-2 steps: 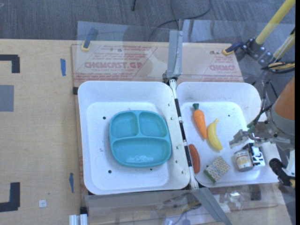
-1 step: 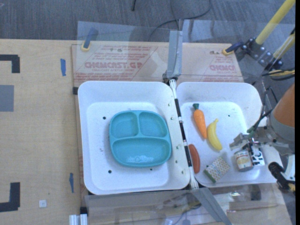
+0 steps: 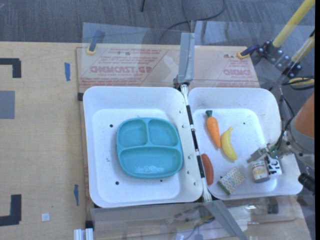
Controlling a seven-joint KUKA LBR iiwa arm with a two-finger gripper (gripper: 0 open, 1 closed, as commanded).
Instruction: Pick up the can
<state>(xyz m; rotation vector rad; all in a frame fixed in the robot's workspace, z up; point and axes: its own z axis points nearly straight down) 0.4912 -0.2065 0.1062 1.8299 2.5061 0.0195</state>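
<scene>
The can (image 3: 259, 171), small and silver-topped with a tan label, stands upright near the front right corner of the right bin (image 3: 240, 96). My gripper (image 3: 265, 160) hangs directly over it, reaching in from the right edge. It is open: one grey finger (image 3: 256, 155) sits at the can's upper left, and the other finger (image 3: 273, 165), marked black and white, sits at its right. The can rests on the bin floor between and just below the fingertips.
The right bin also holds a carrot (image 3: 213, 129), a banana (image 3: 229, 144), a red sausage (image 3: 207, 169) by the divider and a small green box (image 3: 230, 180) left of the can. A teal divided plate (image 3: 149, 148) lies in the left bin (image 3: 100, 104).
</scene>
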